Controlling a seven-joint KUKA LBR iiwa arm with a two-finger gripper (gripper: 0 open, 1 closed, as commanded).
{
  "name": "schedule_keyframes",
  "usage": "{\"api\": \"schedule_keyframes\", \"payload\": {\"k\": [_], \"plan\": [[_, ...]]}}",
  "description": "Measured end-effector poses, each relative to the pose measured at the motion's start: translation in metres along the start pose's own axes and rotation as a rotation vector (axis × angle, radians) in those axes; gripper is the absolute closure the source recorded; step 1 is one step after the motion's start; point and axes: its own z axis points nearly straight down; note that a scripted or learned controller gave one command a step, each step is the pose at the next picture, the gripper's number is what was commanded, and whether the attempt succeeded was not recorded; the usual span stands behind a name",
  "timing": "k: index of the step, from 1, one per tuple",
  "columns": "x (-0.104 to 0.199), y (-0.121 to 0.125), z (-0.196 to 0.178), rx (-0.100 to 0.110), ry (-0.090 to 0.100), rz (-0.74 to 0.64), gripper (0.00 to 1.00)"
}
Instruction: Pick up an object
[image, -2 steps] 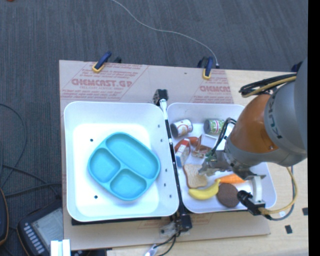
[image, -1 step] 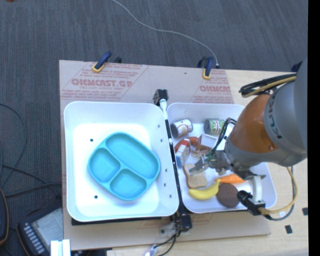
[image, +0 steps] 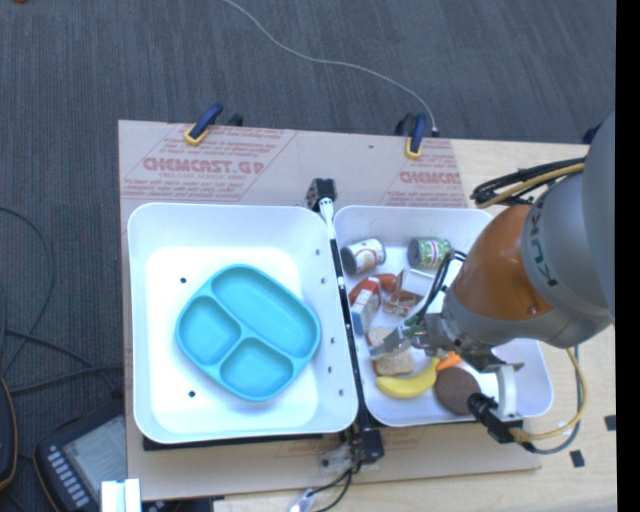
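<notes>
The arm (image: 530, 270) hides much of the right bin (image: 535, 395), seemingly.

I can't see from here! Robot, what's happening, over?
End effector low in the right bin, among the clutter. Nothing seen held. Banana just below it, cans beyond. Blue plate alone in the left bin.

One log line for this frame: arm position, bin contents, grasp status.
arm: over right bin | gripper: low among clutter above banana | grasp: cannot tell | left bin: blue divided plate
</notes>
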Motion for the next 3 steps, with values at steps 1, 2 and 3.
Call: {"api": "schedule_keyframes", "payload": {"k": [1,2,3], "plan": [[-0.0011,0.0017,-0.0114,-0.004,-0.002,0.001,1.0],[-0.0006,0.0007,-0.0102,0.0,-0.001,0.001,0.0],[-0.0001,0.0013,-0.0202,0.0,0.001,0.0,1.0]]}}
